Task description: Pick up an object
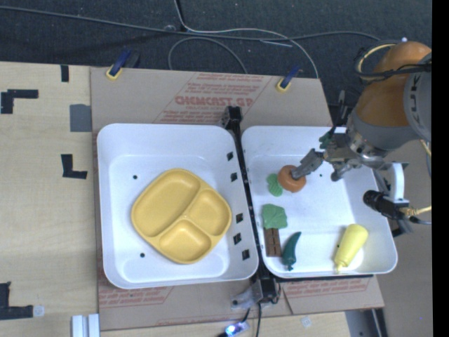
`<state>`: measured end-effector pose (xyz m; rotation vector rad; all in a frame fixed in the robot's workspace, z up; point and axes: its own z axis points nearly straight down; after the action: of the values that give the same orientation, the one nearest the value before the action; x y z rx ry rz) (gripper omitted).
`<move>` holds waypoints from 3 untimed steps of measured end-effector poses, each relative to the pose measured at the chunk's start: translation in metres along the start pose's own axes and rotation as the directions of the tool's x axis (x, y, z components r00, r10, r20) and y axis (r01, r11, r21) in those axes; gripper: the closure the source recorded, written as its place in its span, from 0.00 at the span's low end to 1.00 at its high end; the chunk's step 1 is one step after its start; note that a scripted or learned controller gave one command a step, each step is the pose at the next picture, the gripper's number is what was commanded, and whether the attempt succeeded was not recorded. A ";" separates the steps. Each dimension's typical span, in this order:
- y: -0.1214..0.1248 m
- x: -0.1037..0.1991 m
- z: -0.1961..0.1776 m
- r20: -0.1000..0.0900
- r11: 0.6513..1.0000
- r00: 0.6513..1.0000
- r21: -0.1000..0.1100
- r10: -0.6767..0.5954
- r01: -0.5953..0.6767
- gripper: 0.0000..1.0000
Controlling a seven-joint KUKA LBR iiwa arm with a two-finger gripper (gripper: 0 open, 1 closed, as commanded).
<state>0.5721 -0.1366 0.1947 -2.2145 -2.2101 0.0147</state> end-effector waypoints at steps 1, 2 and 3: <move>0.003 0.000 -0.008 0.002 1.000 1.000 -0.014 -0.004 0.004 0.00; 0.012 0.002 0.042 0.003 1.000 1.000 -0.010 -0.003 0.004 0.00; 0.019 0.010 0.098 0.002 1.000 1.000 -0.011 -0.004 0.004 0.00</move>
<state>0.5897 -0.1267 0.0962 -2.2168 -2.2202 0.0044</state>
